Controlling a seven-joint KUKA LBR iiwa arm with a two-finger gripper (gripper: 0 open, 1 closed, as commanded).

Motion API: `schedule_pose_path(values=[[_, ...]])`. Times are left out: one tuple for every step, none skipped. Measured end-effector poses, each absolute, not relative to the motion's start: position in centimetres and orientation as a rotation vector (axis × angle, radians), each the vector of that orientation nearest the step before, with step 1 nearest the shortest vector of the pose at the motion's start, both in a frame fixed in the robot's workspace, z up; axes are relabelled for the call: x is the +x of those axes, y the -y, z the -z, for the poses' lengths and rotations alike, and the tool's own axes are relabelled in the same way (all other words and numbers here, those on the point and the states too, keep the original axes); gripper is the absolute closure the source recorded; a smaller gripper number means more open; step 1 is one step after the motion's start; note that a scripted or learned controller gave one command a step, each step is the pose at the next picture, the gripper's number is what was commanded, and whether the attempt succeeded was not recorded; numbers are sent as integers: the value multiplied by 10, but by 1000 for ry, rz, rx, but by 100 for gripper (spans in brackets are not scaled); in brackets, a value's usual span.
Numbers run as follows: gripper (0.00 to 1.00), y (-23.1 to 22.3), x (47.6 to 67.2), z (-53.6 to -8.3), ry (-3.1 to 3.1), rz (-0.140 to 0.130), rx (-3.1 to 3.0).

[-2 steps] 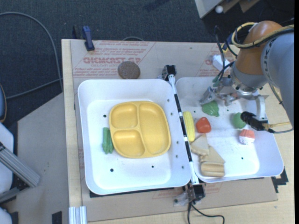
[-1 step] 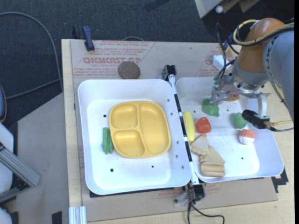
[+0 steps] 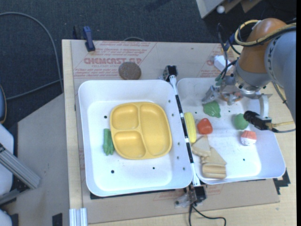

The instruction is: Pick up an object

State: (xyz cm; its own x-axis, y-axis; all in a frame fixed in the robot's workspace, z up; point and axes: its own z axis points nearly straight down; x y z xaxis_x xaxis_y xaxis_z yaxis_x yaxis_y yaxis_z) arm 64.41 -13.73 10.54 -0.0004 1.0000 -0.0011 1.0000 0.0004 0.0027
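Two white bins are sitting side by side on the counter [image 3: 141,55], and the arm [image 3: 263,46] is reaching in from the right over the right bin [image 3: 263,166]. Its jaws [image 3: 221,95] are hanging above that bin's far left part; whether they are open or closed cannot be told from this slanted view, and nothing is showing between them. Just below the jaws, a green leafy toy [image 3: 212,109] is lying on the bin floor. Further below and slightly left, a red tomato [image 3: 204,125] is resting beside a yellow corn cob [image 3: 190,127] lying along the bin's left wall. To the lower right of the jaws are sitting a green ball [image 3: 240,121] and a red-and-white piece [image 3: 248,137]. Well below the jaws, bread slices [image 3: 209,160] are lying near the front wall. Far to the left of the jaws, the left bin [image 3: 94,173] is carrying a yellow divided plate [image 3: 140,129] with a green pod [image 3: 108,141] just beside it.
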Motion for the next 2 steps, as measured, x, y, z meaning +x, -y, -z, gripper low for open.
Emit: schedule_pose_path(values=[[0,118,644,-84,-2225,2,2222],[100,118,645,-95,-2224,-1,2220]])
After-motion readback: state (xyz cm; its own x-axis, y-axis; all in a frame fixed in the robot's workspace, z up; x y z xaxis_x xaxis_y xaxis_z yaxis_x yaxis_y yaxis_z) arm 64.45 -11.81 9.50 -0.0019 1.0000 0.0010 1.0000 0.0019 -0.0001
